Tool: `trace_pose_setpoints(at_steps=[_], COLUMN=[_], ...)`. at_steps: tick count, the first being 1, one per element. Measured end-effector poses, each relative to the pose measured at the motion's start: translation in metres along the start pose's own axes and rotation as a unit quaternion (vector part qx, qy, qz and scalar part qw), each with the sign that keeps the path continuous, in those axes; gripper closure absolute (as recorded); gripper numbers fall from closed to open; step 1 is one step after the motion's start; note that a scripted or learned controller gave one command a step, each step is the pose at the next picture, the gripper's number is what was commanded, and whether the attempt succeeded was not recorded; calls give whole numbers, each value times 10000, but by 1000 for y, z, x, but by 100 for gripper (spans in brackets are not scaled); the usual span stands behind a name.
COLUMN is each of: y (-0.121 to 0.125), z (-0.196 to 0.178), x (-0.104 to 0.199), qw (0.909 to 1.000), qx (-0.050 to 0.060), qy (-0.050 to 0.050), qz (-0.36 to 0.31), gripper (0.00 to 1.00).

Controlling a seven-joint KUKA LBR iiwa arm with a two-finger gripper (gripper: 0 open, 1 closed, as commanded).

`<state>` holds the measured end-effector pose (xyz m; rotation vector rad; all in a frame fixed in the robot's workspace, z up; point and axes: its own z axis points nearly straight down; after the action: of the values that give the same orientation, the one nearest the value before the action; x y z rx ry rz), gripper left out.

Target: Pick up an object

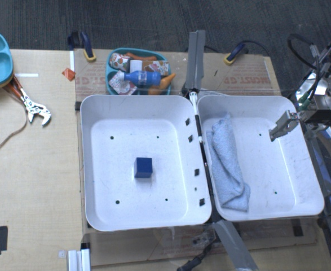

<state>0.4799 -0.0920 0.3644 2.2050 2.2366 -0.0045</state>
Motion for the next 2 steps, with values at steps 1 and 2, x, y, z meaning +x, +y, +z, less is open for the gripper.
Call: trace_pose_setpoints(at_steps=[1,2], y=[2,0], z=[-2,102], x=[1,65], qw=[9947,9983], qx=[5,21], qy=[3,4], qz=[-1032,578], gripper=[0,0])
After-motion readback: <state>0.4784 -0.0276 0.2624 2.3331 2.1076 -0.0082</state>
